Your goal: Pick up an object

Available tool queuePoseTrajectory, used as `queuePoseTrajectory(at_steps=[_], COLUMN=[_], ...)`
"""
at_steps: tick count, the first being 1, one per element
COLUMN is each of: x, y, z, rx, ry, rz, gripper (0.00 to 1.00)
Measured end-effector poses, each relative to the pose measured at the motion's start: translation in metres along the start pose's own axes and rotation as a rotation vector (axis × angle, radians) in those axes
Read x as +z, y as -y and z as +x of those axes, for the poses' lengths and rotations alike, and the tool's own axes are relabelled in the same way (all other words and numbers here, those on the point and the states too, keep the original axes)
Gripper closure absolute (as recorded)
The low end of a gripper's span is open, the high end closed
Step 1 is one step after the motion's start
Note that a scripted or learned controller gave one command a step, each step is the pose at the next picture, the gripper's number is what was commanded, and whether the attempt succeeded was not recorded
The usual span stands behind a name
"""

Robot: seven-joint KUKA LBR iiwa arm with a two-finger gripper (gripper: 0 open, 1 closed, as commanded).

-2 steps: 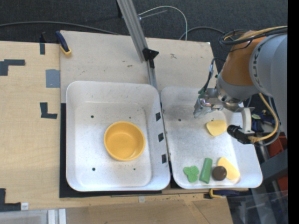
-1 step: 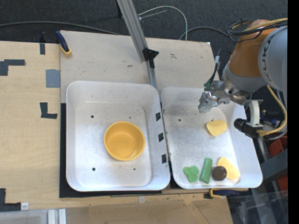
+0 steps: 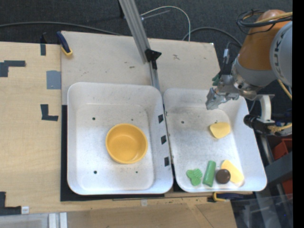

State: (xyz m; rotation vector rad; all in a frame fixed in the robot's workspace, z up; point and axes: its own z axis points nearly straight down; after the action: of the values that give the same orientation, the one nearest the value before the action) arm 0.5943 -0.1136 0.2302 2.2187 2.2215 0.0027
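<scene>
The hand (image 3: 214,100) was too blurred to read. The arm (image 3: 266,46) ran off the right edge, and the surface (image 3: 28,141) off the left.

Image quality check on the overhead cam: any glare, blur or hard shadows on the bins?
Camera view: lighting is even and soft; the white bins look bright but not blown out, dark specks still readable. The yellow bowl casts only a faint shadow. The gripper is slightly soft, the small objects near the right bin's front edge low in detail. Straight edges show little distortion.
</scene>
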Motion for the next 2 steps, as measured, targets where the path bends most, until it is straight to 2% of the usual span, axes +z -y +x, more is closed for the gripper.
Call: queuePoseTrajectory(at_steps=[1, 2], x=[0.01, -0.002], y=[-0.002, -0.002], z=[0.05, 0.103], rx=[-0.005, -0.006], ry=[-0.001, -0.002], rz=[0.004, 0.003], gripper=[1.0, 1.0])
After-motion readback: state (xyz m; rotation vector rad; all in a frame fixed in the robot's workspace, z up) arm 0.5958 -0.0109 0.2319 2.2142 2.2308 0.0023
